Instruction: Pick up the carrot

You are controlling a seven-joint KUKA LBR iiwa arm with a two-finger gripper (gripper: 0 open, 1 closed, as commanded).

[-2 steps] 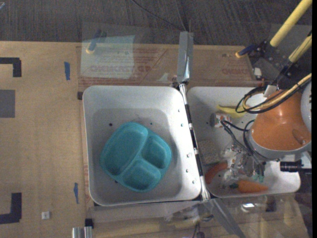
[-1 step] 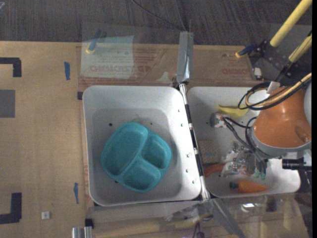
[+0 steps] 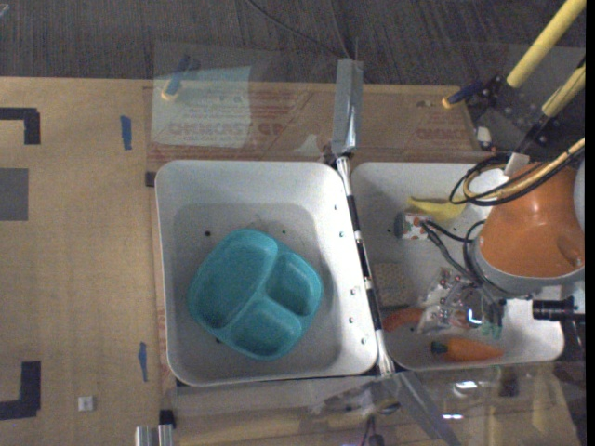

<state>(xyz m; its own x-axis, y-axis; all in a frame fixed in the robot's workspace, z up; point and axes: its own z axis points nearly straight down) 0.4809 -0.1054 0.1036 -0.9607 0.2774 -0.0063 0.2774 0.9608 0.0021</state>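
The gripper (image 3: 462, 307) hangs low in the right bin (image 3: 390, 189), presumably lining up a grab. The carrot (image 3: 468, 349) lies just below it, not held; whether it's open, can't tell.

1. Left white bin (image 3: 177, 277) holds a teal divided plate (image 3: 256, 293).
2. Right white bin (image 3: 386, 203) holds an orange carrot (image 3: 469, 349) with a green end, near edge.
3. Yellow banana (image 3: 437, 209) at the far side.
4. Arm's band (image 3: 530, 230) is orange.
5. Bench (image 3: 74, 249) is tan, with blue tape bits.

Arm (image 3: 530, 240): large orange band; black cables (image 3: 483, 179) looped above it; yellow rods (image 3: 548, 35) at upper right.
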